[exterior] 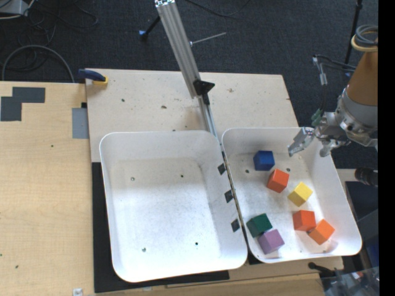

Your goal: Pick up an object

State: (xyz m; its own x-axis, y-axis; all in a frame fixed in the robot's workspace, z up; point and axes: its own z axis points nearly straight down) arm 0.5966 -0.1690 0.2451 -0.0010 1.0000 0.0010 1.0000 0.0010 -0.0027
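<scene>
Several small cubes lie in the right bin (245, 196): blue (263, 160), orange-red (278, 180), yellow (300, 193), red (303, 220), orange (321, 231), green (259, 224) and purple (270, 240). My gripper (313, 147) hangs over the bin's far right part, up and to the right of the blue cube. It is open, its two fingers spread with nothing between them. It touches none of the cubes.
The left bin (160, 202) sits beside the right one, with a black-clipped divider edge (227, 190) between them. A slanted metal bar (185, 54) rises from behind the bins. A wooden bench top (43, 184) stretches to the left.
</scene>
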